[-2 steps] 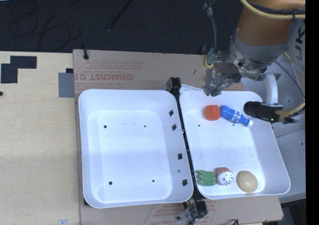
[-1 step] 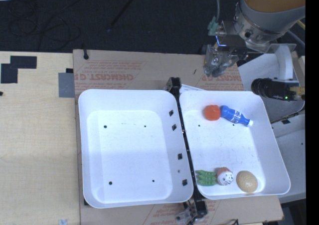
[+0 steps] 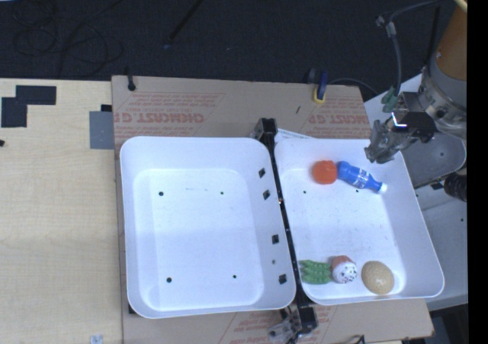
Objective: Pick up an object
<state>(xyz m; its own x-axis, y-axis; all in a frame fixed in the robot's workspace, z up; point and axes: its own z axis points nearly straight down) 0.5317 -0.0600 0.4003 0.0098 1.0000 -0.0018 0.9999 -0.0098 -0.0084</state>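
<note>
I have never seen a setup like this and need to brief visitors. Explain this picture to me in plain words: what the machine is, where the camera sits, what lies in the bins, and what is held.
The camera is fixed above a bench and looks down at a slant. The machine is a robot arm reaching in from the picture's right; its gripper, the two-finger hand, hangs over the top right corner of the right bin. Nothing can be seen between its fingers, so it holds nothing that I can make out.

Two shallow white bins sit side by side, the left bin beside the right one. In the right bin, near the top, an orange ball lies beside a blue bottle on its side. Along the bottom edge lie a green toy, a small white and red toy and a tan egg-shaped object.
</note>
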